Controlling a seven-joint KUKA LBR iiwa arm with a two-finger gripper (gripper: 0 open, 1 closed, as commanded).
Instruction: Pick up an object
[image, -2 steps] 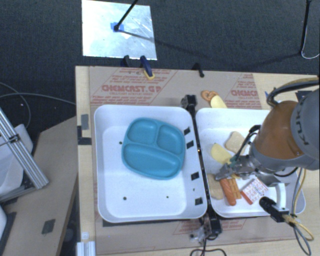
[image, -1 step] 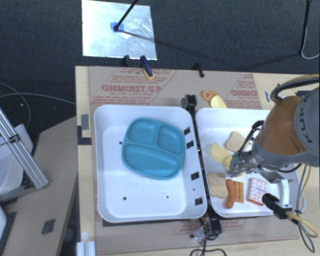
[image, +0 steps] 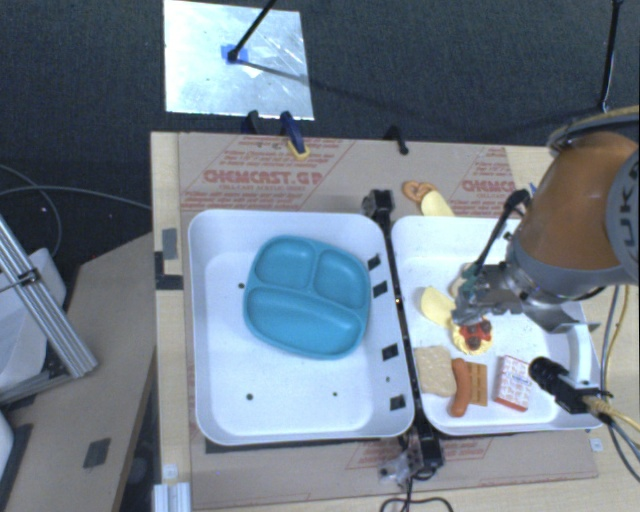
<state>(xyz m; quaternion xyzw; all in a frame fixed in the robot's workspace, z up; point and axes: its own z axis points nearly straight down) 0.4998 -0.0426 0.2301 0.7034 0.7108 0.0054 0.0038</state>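
In the camera view, the end effector (image: 472, 312) hangs low over the right bin (image: 440, 240); its grip cannot be told. Below it a hot dog (image: 461, 386) lies lengthwise, nearly upright in frame. Cardboard (image: 330, 160) reads "CHEMCAST GP".

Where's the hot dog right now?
The hot dog lies in the right bin, near its front edge, between the cracker and the red-and-white box, just below the gripper.
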